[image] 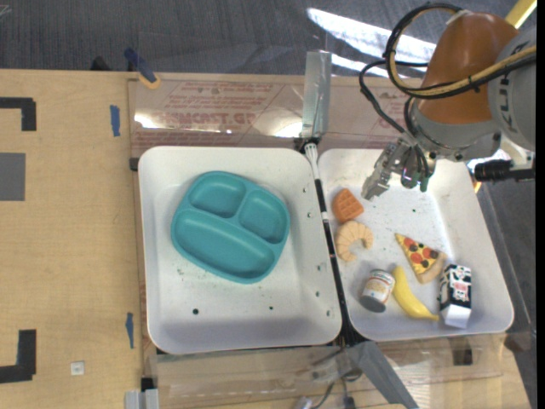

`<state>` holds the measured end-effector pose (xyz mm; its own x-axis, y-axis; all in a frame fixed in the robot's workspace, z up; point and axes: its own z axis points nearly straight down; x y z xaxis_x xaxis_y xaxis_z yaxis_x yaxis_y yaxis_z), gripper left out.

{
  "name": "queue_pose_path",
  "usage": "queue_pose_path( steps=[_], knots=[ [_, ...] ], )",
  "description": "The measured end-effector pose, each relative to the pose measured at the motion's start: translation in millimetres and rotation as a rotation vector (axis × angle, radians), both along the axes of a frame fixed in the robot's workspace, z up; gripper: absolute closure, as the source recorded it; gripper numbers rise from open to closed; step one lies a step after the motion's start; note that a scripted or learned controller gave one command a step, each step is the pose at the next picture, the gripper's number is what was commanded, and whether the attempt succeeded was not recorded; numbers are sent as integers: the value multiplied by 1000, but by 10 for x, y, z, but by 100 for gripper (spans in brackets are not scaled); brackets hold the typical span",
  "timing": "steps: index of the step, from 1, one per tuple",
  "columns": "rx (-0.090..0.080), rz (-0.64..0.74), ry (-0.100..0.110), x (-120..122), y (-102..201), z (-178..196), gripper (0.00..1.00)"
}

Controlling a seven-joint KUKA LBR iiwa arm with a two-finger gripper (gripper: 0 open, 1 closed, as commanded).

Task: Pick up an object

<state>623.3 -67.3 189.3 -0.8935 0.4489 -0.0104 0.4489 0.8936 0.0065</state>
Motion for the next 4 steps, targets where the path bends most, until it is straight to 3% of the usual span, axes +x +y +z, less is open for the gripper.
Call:
queue_pose_path(
  steps=[1, 2, 3, 4],
  knots=[
    [-5, 190, 7, -1217, -658, 190, 100],
    [-5, 675, 8, -1425, -162, -41, 100],
    [-4, 521, 5, -1290, 347, -39, 100],
    [-7, 522, -3, -1267, 346, 78, 100]
  ],
)
